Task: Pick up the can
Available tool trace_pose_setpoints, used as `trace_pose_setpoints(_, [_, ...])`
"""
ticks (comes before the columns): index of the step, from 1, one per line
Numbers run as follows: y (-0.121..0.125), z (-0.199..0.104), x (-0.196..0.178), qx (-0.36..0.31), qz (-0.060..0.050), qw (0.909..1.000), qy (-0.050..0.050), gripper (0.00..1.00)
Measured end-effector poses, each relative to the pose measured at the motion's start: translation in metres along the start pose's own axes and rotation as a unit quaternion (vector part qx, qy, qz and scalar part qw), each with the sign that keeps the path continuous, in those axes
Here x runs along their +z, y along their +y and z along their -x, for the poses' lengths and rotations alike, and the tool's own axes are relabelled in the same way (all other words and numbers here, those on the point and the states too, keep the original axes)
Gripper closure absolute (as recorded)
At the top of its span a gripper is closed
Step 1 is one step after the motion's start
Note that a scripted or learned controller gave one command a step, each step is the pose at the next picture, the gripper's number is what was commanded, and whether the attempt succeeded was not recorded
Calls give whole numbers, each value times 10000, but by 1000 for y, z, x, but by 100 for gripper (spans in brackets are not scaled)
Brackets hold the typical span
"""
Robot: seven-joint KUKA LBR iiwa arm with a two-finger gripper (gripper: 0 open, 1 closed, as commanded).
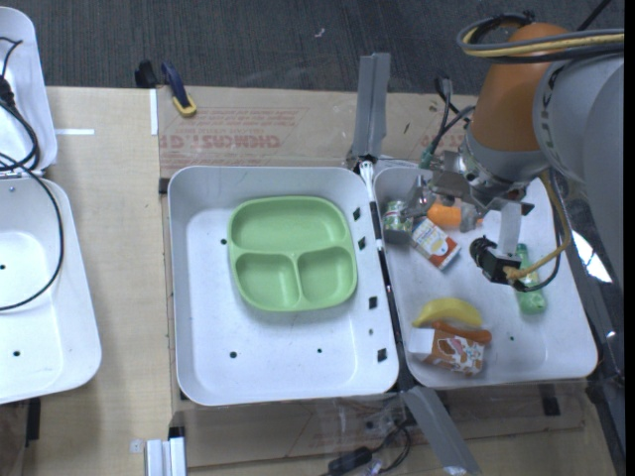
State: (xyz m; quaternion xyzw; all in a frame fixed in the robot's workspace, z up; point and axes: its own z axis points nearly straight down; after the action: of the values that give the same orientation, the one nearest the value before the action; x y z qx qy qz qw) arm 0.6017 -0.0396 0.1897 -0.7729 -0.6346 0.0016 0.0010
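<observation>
Over the right bin (566,350), the arm (556,97) reaches from three o'clock, its gripper (451,191) hanging above the bin's eleven o'clock corner; whether it is clenched or released cannot be told. At that corner the can (396,217) lies beside the divider, just at nine o'clock of an orange fruit (445,215) and a small carton (435,242). Toward six o'clock lie a banana (448,312) and a snack packet (458,352). At the left bin's (198,296) centre sits a green divided tray (293,251).

Grey arm (585,97), orange band, yellow cable
</observation>
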Motion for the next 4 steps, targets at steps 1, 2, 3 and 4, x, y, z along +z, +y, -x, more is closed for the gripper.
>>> trace_pose_setpoints(1, [13, -51, 0, -193, -2, 9998, -5, 0])
trace_pose_setpoints(2, [-9, 22, 0, -122, 0, 9999, -6, 0])
trace_pose_setpoints(3, [-59, 81, -4, -1140, -2, 9935, 3, 0])
trace_pose_setpoints(4, [-32, 4, 0, -567, -3, 9984, -4, 0])
